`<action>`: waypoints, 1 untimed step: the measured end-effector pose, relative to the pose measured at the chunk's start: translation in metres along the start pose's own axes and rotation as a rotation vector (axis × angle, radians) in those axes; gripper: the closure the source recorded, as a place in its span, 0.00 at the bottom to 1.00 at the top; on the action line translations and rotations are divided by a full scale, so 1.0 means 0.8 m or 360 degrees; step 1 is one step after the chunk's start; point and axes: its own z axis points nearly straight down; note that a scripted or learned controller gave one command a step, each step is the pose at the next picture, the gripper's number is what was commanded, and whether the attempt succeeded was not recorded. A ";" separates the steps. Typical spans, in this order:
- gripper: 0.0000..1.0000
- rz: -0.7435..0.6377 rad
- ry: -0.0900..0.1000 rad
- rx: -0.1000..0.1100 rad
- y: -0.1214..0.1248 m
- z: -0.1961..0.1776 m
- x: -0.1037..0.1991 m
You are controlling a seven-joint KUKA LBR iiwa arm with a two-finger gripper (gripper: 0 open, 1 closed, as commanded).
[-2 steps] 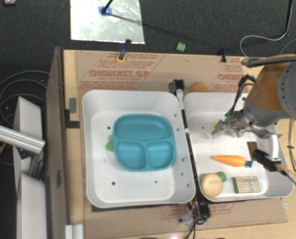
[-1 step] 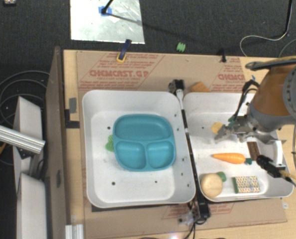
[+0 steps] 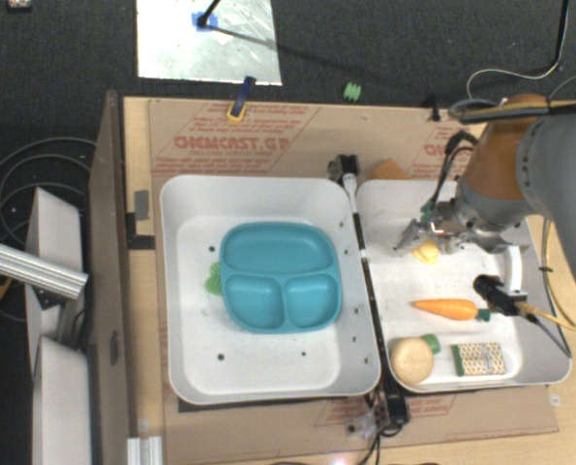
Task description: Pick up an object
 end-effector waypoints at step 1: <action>0.00 0.0010 -0.0002 0.0009 -0.019 0.000 -0.012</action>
